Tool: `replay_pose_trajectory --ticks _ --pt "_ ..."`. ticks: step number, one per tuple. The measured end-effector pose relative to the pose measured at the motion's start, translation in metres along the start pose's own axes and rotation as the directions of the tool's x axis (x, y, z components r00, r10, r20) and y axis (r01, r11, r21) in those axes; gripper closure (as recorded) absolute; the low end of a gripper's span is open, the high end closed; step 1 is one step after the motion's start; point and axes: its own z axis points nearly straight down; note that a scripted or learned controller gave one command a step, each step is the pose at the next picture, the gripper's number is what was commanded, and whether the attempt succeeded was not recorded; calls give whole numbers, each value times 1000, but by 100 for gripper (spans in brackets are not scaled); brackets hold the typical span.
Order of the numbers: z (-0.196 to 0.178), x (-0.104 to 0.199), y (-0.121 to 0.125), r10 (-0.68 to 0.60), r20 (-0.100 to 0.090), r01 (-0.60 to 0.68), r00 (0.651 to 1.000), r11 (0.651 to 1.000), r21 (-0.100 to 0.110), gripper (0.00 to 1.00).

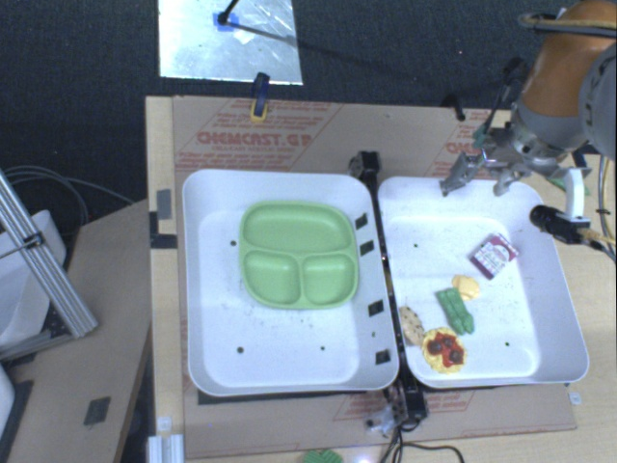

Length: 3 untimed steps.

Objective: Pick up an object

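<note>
My gripper (478,176) hangs over the far edge of the right bin (415,210), its two fingers spread open with nothing between them. Well in front of it, in the right bin, lie a small maroon packet (493,255), a yellow piece (467,285), a green pickle-like piece (454,311), a tan cookie-like piece (413,324) and a small pizza toy (444,349). All of them rest on the bin floor, apart from the gripper.
The left bin (207,355) holds a green three-compartment plate (297,255). A black divider clamp (368,167) sits between the bins. A shiny metal sheet (229,27) lies beyond the bench. Aluminium framing (39,268) stands at the left.
</note>
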Motion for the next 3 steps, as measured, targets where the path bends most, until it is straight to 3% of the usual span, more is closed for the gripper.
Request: replay_pose_trajectory --ticks 1,2,3 --pt "126 -12 -44 4 -2 -4 1000 1000 10 0" --pt "122 -24 -133 7 -2 -7 1000 1000 9 0" --pt "110 -23 -127 3 1 -3 1000 1000 -2 100"
